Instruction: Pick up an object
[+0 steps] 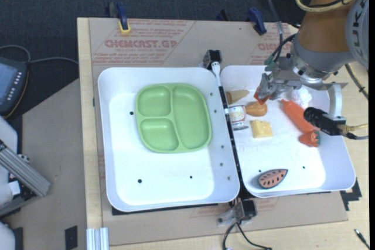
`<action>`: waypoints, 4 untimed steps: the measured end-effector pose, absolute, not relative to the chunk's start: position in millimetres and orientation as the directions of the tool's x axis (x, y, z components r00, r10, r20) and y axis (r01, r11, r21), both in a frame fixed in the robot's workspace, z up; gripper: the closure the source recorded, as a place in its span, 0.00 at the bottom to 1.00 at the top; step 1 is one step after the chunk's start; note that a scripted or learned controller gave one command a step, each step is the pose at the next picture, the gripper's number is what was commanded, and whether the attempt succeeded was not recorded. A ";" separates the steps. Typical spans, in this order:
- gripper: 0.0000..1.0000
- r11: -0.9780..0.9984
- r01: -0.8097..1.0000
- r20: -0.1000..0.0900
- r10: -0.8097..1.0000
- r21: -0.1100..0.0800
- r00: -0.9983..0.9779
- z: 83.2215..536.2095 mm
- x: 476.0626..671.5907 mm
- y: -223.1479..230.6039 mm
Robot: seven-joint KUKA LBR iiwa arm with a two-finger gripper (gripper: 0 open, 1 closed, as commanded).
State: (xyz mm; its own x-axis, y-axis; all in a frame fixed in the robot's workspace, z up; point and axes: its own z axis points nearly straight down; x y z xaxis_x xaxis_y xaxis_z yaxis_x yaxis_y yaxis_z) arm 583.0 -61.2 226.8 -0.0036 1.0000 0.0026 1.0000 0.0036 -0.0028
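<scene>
A brown oval toy (272, 178) lies in the right bin (328, 178). Farther back, the pincer (262, 96) hangs over an orange piece (256, 108). Whether it grips cannot be told.

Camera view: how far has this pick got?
Done: the gripper is down in the right bin, right at the orange piece. In hand: nothing visibly lifted. Left: grasp and raise it; the carrot, cheese and can lie untouched.
</scene>
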 end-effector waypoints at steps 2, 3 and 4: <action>1.00 0.004 1.000 0.002 1.000 -0.004 -0.004 238.6 509.8 11.2; 1.00 0.003 1.000 0.001 1.000 -0.004 -0.003 228.0 501.1 33.4; 1.00 0.001 1.000 0.001 1.000 -0.004 -0.001 225.8 488.7 41.0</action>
